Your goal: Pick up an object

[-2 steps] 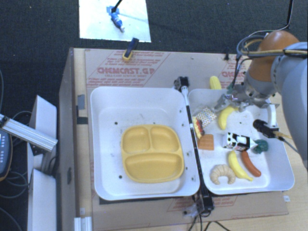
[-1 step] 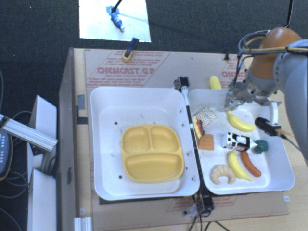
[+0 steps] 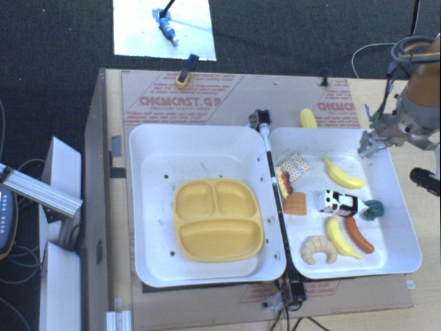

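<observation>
The right bin (image 3: 400,205) holds several toy foods: a banana (image 3: 343,175), a second banana (image 3: 341,237), a hot dog (image 3: 359,234), a croissant (image 3: 319,249), an orange cracker (image 3: 295,203), a black-and-white cow toy (image 3: 340,201), a green broccoli piece (image 3: 373,210) and a speckled packet (image 3: 295,165). My gripper (image 3: 368,145) hangs at the bin's far right corner, above its rim, with nothing seen between its fingers. It is up and to the right of the upper banana.
The left bin (image 3: 148,185) holds a yellow divided plate (image 3: 218,219). A yellow corn piece (image 3: 308,119) lies on the bench behind the right bin. A clamp (image 3: 261,121) sits at the bins' shared far corner. Cables hang at the right.
</observation>
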Controlling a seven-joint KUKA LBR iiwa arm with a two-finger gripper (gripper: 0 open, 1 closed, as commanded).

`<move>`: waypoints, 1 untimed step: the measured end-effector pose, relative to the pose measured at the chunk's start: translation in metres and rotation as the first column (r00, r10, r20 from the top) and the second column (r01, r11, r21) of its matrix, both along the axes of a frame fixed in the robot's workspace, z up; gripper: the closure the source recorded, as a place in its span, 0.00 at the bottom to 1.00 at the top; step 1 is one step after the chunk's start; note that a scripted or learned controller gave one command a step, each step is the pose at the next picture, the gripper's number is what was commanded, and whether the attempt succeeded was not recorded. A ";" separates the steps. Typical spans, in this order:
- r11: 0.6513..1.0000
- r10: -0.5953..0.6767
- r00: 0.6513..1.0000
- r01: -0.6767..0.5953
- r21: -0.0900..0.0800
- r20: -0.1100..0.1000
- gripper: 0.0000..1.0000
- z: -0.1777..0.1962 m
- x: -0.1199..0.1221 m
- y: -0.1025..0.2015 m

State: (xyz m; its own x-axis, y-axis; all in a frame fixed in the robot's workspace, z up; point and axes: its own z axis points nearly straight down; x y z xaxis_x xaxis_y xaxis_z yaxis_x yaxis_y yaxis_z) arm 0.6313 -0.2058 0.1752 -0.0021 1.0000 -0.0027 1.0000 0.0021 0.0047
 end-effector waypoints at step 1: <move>1.000 0.000 1.000 0.000 0.001 -0.001 0.00 -0.001 0.000 0.001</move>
State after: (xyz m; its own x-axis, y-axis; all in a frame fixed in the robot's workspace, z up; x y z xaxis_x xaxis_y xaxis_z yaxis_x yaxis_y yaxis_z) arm 0.6311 -0.2053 0.1745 -0.0023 1.0000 -0.0016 1.0000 0.0023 0.0035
